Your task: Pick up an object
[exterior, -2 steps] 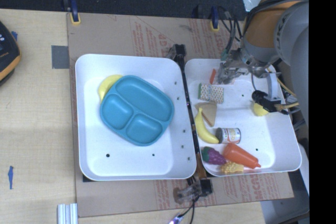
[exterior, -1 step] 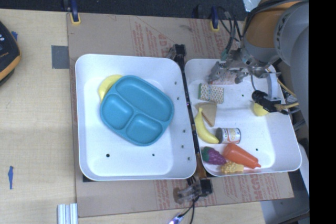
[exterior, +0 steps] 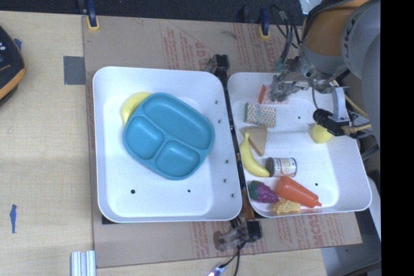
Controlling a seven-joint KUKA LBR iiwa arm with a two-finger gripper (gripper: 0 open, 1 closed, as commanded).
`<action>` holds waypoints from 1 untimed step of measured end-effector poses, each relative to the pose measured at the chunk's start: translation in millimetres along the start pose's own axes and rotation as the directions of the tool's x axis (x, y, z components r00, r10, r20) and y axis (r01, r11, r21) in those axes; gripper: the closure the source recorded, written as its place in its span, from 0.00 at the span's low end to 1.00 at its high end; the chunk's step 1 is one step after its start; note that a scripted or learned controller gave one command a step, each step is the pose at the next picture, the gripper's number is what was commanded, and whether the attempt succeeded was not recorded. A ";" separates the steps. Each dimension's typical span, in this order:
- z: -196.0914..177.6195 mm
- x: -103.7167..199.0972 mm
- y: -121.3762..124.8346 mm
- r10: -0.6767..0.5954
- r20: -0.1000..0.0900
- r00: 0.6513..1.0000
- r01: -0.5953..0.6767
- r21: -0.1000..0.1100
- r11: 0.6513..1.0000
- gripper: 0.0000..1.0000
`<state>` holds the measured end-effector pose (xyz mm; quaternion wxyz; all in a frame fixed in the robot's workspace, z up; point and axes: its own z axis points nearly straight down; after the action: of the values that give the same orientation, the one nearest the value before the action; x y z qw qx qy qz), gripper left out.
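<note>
Nothing was lifted yet. The gripper [exterior: 283,88] hung low at the right bin's [exterior: 352,168] twelve o'clock; whether it held anything, I cannot tell.

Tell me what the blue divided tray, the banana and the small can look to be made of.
Blue divided tray: seemingly moulded plastic, with a smooth, even colour and rounded compartment walls.
Banana: probably a plastic toy, uniformly yellow with a faint sheen, though the view is too coarse to be sure.
Small can: apparently metal ends with a printed label, or a toy copy; the material is unclear.
</note>
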<state>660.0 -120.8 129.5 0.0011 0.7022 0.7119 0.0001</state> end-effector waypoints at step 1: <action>0.1 0.0 -0.1 0.000 0.000 1.000 0.000 0.000 1.000 0.00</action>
<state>659.9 -120.8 129.4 0.0010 0.7021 0.7121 0.0000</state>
